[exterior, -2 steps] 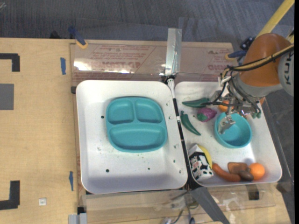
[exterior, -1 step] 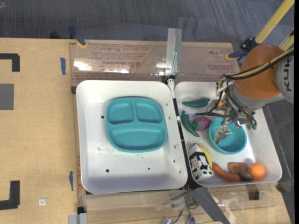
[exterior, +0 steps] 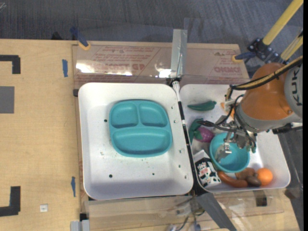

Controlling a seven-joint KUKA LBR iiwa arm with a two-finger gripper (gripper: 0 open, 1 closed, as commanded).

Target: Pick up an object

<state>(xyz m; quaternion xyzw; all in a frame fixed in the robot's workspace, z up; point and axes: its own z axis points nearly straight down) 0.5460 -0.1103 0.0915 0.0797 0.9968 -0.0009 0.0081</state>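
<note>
Camera view: sausage [exterior: 234, 179] lying left-right.

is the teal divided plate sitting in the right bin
No, the teal divided plate lies in the left bin.

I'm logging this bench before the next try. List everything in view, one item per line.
bins: two, white, side by side on the bench
divided plate: one, teal, centre of left bin
bowl: one, teal, right bin, under the gripper
orange ball: one, orange, right bin's near right corner
sausage-shaped toy: one, red-brown, beside the ball
black-and-white item: one, right bin's near left corner
purple item: one, right bin, left of bowl
green item: one, right bin's far side
gripper: one, grey, over the bowl
</note>
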